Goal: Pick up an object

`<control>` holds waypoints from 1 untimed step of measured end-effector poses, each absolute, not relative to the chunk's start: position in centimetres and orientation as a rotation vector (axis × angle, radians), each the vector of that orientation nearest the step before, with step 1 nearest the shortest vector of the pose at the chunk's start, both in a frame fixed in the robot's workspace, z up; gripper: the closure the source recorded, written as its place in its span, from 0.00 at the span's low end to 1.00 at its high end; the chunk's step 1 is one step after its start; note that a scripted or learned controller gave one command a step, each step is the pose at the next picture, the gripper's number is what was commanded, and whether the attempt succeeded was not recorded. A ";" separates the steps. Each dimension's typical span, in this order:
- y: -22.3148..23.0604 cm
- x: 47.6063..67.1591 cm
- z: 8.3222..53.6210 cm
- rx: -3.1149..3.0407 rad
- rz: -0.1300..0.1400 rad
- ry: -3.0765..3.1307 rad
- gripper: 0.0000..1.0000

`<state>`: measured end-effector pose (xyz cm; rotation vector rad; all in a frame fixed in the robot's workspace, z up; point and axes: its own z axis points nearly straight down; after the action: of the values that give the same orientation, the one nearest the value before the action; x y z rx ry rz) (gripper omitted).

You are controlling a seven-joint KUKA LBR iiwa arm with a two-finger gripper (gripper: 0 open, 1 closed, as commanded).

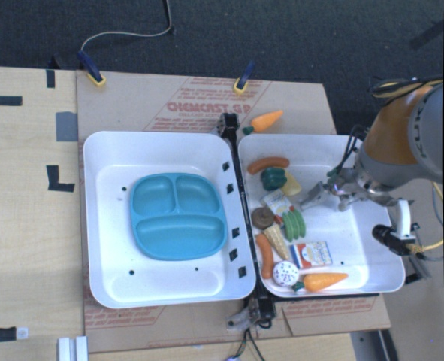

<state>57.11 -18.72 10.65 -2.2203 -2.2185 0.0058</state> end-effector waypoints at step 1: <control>-13.9 61.7 8.7 -2.221 -0.004 -2.227 0.00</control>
<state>61.69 -13.93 8.67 -2.2209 -2.2271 -0.0045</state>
